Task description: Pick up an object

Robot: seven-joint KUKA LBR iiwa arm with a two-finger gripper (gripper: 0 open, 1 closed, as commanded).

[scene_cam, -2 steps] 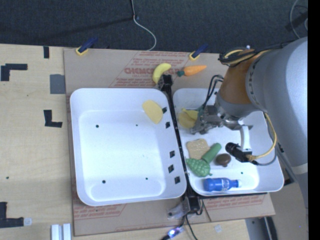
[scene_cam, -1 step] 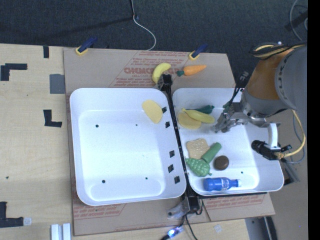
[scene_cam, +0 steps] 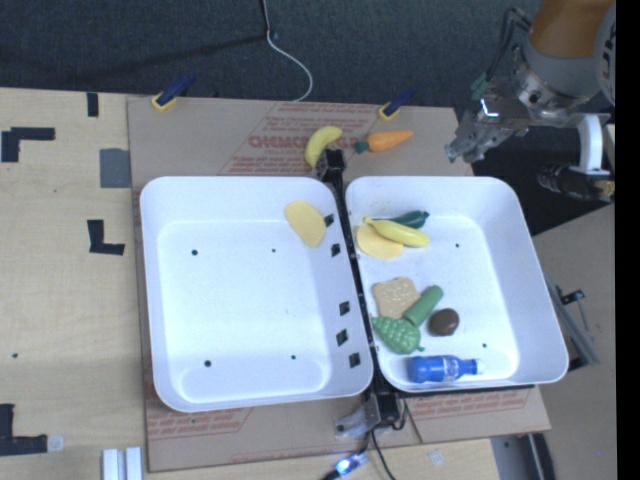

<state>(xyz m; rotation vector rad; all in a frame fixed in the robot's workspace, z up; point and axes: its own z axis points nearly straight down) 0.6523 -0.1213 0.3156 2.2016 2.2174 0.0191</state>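
My gripper (scene_cam: 468,148) hangs above the bench just past the right bin's (scene_cam: 500,203) far right corner, with nothing visible between its fingers. In the right bin lie a yellow banana (scene_cam: 402,232) on a pale yellow piece (scene_cam: 376,244), a dark green pepper (scene_cam: 410,217), a tan cracker (scene_cam: 394,294), a green cucumber (scene_cam: 423,306), a brown ball (scene_cam: 444,321), a green leafy vegetable (scene_cam: 397,334) and a blue bottle (scene_cam: 442,369). The left bin (scene_cam: 200,208) holds a yellow chip-like piece (scene_cam: 306,222) near its far right corner.
Behind the bins, on the cardboard, lie a banana (scene_cam: 322,144) and an orange carrot (scene_cam: 384,141). Blue-yellow clamps (scene_cam: 172,91) sit at the cardboard's far corners. A black cable (scene_cam: 270,18) runs across the dark backdrop.
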